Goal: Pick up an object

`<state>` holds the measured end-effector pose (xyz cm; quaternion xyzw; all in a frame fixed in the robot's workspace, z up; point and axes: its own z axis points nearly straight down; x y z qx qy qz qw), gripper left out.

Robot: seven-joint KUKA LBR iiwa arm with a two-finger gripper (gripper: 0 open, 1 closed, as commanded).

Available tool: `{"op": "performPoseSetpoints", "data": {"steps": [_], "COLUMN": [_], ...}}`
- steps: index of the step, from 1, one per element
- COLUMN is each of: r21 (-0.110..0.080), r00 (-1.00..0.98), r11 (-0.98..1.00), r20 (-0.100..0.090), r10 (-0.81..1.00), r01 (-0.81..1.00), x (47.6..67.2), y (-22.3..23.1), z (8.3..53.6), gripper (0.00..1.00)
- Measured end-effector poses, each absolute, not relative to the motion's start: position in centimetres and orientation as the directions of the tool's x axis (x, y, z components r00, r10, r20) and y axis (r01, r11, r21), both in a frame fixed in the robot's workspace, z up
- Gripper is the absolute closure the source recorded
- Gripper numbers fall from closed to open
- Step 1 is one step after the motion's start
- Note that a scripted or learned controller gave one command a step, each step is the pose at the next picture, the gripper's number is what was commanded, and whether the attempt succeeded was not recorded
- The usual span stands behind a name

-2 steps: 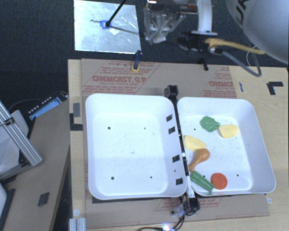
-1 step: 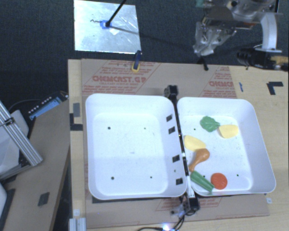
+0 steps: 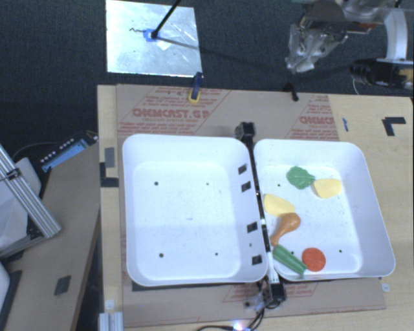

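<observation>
Green leafy piece [image 3: 300,176], two yellow pieces [image 3: 327,188] [image 3: 277,205], orange drumstick shape [image 3: 286,226], red round [image 3: 314,259] and green stick [image 3: 288,260] lie in right bin [image 3: 372,213], well below the raised gripper [image 3: 303,61], grip state unclear.

pale grey arm [image 3: 362,10], translucent blurred wrist

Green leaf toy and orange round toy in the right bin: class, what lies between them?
Camera view: a yellow piece and an orange drumstick-shaped toy.
</observation>
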<state>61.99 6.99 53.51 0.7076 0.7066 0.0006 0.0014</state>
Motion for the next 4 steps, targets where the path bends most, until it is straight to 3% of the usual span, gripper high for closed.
{"op": "performPoseSetpoints", "data": {"steps": [1, 2, 3, 4], "r21": [-0.017, 0.01, 0.006, 0.002], "r00": [0.002, -0.006, -0.005, -0.004], "r11": [-0.002, 0.006, 0.005, 0.004], "r20": [-0.002, 0.004, 0.002, 0.001], "r10": [1.0, 1.0, 1.0, 1.0], "r01": [1.0, 1.0, 1.0, 1.0], "x": [56.9, 52.1, 51.1, 51.2], "y": [4.3, 10.3, 11.6, 11.6], "z": [36.7, 50.2, 53.7, 53.5], "gripper": [1.0, 1.0, 1.0, 0.0]}}
